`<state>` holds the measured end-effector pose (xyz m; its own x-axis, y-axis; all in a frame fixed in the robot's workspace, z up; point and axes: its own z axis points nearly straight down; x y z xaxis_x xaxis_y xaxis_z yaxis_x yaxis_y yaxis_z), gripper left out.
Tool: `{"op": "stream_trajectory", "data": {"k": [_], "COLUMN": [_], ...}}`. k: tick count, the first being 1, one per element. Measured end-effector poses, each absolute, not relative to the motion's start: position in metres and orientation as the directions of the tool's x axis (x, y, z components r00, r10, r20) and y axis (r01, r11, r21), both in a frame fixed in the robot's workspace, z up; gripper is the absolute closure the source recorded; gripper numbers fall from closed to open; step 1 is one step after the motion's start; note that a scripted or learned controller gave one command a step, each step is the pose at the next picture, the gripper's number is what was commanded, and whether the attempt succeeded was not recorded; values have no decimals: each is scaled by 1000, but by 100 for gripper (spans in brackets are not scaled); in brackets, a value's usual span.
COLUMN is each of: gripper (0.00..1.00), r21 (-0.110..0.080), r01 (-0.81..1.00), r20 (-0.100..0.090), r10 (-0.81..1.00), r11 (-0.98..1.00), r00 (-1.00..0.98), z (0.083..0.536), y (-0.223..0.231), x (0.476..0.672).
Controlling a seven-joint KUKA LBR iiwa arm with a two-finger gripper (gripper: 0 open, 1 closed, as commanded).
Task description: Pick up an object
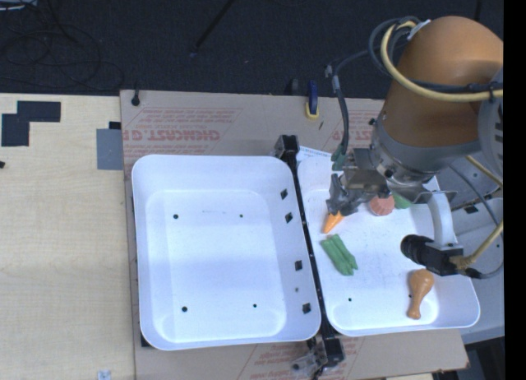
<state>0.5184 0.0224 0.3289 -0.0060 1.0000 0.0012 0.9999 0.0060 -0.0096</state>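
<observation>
fingers over carrot | right bin: four toys

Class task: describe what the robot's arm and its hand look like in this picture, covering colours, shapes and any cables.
The arm ends in a large rounded orange band above a grey metal wrist. Pale yellowish and dark cables loop around the top of the orange part, and one thin cable runs down toward the hand. The hand is small, dark grey and boxy, with dark fingers.

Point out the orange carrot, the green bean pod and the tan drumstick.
orange carrot [331,222], camera view, on its middle.
green bean pod [339,253], camera view, at mid-length.
tan drumstick [420,286], camera view, on its thick upper end.
</observation>
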Motion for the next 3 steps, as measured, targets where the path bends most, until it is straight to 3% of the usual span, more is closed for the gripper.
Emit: {"op": "stream_trajectory", "data": {"k": [1, 2, 3], "gripper": [100, 100, 100], "r21": [8, -10, -10], "r01": [1000, 1000, 1000], "r20": [2, -2, -1], "r10": [1000, 1000, 1000], "r11": [4, -4, -5], "r00": [-4, 4, 5], "z": [427, 367, 321], "y": [63, 18, -25], "x": [527, 502, 474]}}
